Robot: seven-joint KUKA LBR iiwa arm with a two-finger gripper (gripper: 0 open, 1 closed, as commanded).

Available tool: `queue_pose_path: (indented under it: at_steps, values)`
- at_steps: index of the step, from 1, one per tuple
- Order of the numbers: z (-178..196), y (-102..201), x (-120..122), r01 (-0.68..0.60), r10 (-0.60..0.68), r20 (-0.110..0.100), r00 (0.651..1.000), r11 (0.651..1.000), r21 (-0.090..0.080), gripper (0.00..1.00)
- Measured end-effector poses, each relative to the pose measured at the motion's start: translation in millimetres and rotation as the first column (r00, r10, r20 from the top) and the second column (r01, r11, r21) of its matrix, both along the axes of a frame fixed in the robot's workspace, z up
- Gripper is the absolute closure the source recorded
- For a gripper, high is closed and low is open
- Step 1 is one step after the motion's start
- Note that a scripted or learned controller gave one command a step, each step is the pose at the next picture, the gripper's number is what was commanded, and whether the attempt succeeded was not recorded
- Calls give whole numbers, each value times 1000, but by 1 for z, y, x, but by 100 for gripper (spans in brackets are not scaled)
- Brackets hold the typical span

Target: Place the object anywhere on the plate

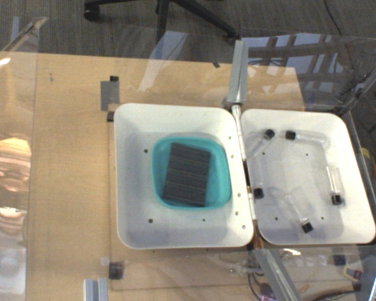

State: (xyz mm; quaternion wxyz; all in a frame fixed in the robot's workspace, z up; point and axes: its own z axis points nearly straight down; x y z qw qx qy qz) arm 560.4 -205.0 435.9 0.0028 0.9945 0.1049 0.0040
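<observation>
A teal square plate (220, 182) lies in the left white bin (135, 187). On it rests a dark grey ribbed rectangular block (187, 174), lying flat and slightly tilted, well inside the plate's rim.
The right white bin (357, 218) holds several clear plastic tubes with black caps (334, 184), scattered around its edges. A metal post (237, 74) stands behind the seam between the bins. Clear panels surround the bench. An office chair base (163, 5) sits on the floor beyond.
</observation>
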Motion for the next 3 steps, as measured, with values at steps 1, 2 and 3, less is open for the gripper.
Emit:
queue_pose_path:
  at_steps: [1,2,3]
  values:
    - [0,0,22,-1,1,0,1000,1000,0,0]
    - [-1,1,81,-5,5,-1,1000,1000,1,0]
    - [0,2,81,-3,3,-1,1000,1000,1,0]
